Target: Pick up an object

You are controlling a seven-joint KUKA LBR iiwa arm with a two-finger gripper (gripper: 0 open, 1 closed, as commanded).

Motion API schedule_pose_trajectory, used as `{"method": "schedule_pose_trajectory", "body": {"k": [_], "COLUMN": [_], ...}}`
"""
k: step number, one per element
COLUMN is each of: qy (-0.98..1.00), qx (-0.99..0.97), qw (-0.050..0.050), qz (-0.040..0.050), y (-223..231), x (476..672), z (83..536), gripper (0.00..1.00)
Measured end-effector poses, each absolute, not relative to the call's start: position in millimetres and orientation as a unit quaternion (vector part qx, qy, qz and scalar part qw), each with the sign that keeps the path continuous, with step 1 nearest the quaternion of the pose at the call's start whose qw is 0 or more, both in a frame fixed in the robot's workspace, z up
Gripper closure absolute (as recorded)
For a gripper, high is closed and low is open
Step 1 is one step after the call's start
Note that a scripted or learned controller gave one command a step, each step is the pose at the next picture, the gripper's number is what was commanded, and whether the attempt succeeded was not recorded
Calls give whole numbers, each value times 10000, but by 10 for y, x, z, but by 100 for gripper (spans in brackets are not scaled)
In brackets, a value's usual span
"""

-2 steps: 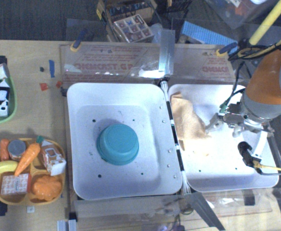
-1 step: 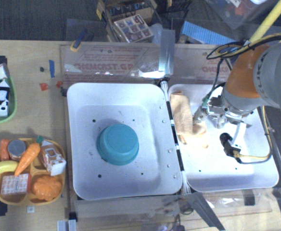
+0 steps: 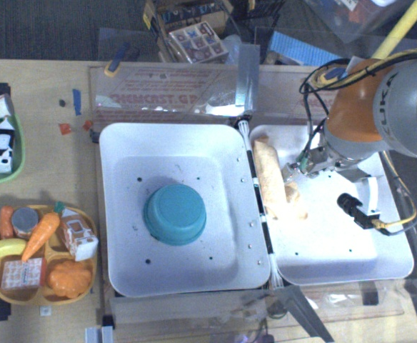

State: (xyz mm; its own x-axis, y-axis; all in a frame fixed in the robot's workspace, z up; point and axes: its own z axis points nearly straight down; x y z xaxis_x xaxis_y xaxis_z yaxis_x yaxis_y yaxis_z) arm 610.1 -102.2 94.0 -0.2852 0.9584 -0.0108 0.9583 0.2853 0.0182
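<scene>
Over right bin (image 3: 351, 256), gripper (image 3: 299, 164) low beside baguette (image 3: 268, 175) along left wall; finger state impossible to tell. Left bin (image 3: 123, 148): teal bowl (image 3: 175, 214), upside down.

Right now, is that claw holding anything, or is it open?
Gripper: low in the right bin, beside the bread loaf; open or shut cannot be told.

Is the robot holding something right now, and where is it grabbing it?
I can't tell. The end effector sits low in the right bin, next to the long bread roll, but nothing is visibly held.
</scene>
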Motion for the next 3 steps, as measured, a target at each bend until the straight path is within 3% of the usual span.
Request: {"method": "schedule_pose_trajectory", "body": {"k": [1, 2, 3], "qy": [8074, 8065, 8464], "qx": [5899, 5911, 5325], "qw": [101, 103, 22], "qz": [47, 70, 6], "y": [-1012, -1015, -415], "x": [5986, 5996, 6678], "z": [944, 1055, 1867], "gripper": [0, 100, 100]}}
